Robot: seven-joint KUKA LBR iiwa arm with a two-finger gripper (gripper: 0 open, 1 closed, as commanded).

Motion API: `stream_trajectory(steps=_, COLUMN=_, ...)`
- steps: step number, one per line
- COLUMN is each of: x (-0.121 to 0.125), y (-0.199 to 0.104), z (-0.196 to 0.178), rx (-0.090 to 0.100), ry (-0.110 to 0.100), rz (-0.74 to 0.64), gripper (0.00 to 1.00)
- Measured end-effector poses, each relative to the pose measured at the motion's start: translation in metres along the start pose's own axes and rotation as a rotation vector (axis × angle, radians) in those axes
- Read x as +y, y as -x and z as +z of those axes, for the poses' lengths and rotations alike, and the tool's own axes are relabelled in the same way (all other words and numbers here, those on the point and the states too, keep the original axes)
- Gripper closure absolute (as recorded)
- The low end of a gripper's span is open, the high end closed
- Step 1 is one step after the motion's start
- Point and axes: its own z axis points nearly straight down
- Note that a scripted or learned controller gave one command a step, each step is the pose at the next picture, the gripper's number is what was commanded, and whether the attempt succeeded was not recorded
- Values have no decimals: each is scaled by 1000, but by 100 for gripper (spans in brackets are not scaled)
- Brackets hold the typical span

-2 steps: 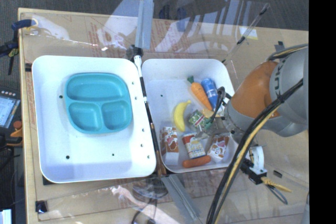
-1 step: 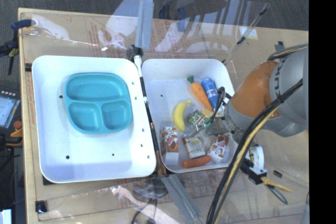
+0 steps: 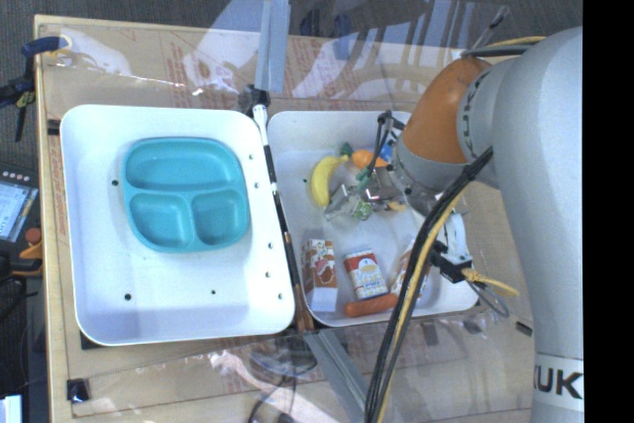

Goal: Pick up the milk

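arm [image 3: 525,163] hiding right bin's [image 3: 297,243] far corner

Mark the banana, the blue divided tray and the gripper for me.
banana [image 3: 322,179], camera view: middle of the yellow curve.
blue divided tray [image 3: 186,190], camera view: ridge between its compartments.
gripper [image 3: 359,196], camera view: tip region, among the items in the right bin.

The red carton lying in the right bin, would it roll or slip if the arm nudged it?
Probably not roll: the carton looks boxy and lies flat on the bin floor. It may slide, since that floor looks smooth. It seems small, so likely light.
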Motion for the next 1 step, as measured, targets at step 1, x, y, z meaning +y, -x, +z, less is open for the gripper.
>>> stream_trajectory(steps=1, x=33, y=21, z=-112, rx=-3, ry=4, rz=31, gripper=0)
